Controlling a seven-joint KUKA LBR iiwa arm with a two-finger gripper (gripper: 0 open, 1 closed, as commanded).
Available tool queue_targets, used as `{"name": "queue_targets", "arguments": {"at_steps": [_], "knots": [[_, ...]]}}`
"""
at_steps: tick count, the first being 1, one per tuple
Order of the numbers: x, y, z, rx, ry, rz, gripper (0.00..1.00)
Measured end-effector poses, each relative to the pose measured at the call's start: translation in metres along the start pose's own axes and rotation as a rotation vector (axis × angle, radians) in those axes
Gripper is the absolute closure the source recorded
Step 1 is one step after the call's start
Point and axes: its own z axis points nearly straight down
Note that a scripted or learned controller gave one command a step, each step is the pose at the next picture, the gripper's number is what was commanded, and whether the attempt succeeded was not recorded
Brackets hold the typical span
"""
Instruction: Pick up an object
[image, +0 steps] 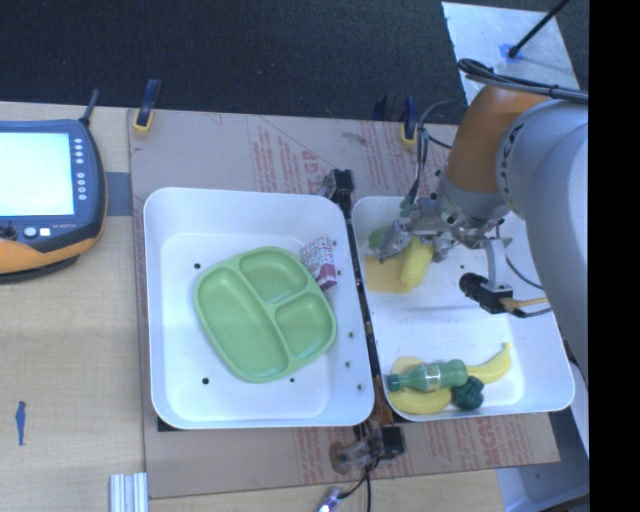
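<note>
My gripper (420, 240) hangs low over the far left part of the right bin (530, 395). A yellow object (408, 268) lies tilted directly beneath it, touching or nearly touching the gripper's underside. A small green item (380, 240) sits just left of the gripper. At the bin's near edge lie a green bottle (430, 377), a yellow banana (492, 365) and a dark green piece (468, 396).
The left bin (170, 400) holds a green divided plate (265, 313) and a small red-and-white crumpled packet (321, 262) by its right wall. A teach pendant (45, 190) rests on the bench at far left. The arm's black cable fitting (485, 292) hangs over the right bin.
</note>
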Motion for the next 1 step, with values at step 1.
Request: {"name": "queue_targets", "arguments": {"at_steps": [1], "knots": [[0.0012,-0.0016,-0.0083,0.007,0.004,-0.003,1.00]]}}
